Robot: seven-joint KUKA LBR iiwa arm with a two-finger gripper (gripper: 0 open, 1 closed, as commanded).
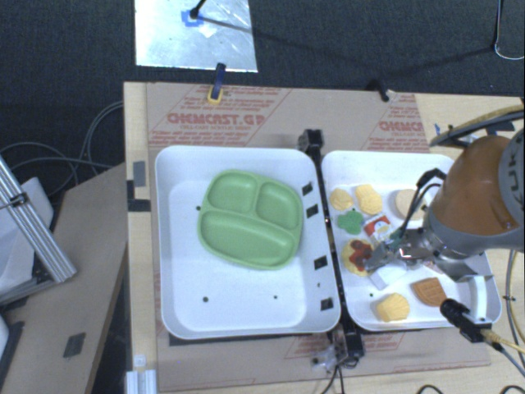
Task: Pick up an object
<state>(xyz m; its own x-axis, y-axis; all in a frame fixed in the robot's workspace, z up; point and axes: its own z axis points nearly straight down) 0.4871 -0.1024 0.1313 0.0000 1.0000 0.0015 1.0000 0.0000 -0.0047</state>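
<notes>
In the right bin [349, 164], low over its middle, my gripper [371, 258] reaches in from the right, the orange band [480, 183] of my arm bulking above it. Whether anything is caught there I cannot tell; the tip is too small and cluttered to read. Right beside it, touching or nearly so, lies a dark red piece [358, 253], with a red-and-white piece [376, 226] just above and a green piece [350, 221] beyond that. Two yellow pieces [361, 197] sit further up near the bin's top. A yellow lump [392, 306] and a brown waffle-like piece [428, 290] lie below my wrist. The left bin [176, 298] holds a green divided plate [250, 218], well apart from me.
</notes>
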